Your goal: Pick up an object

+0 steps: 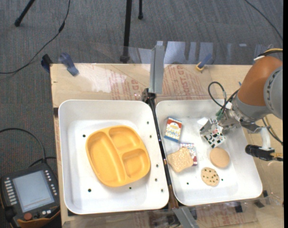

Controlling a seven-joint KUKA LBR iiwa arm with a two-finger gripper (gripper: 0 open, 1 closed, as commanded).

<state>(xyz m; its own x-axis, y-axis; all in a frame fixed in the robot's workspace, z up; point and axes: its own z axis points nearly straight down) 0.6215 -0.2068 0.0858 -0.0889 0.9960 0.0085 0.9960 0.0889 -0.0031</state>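
The arm point(258, 89) reached in over the right bin point(239, 184), with its gripper point(211, 131) low over the far middle of that bin's floor. A small white block with black spots point(214, 138) sat right at the tip of the gripper, touching it or nearly so. Whether the block was actually between the claws could not be told from this slanted look, nor could the state of the claw itself, apart or together.

Taking the spotted block as the landmark: a small carton with a red and blue label point(173, 128) lay well to its left, near the wall the two bins share. A slice of toast point(180, 160) lay nearer the camera and to the left, with a small red and white packet point(190, 150) touching the toast's right edge. A plain round tan biscuit point(219, 157) lay just on the near side of the block, and a chocolate-chip cookie point(210, 176) lay further toward the camera beyond that biscuit.

In the left bin point(70, 127), well apart from the block, a yellow divided plate point(118, 155) rested on the floor.
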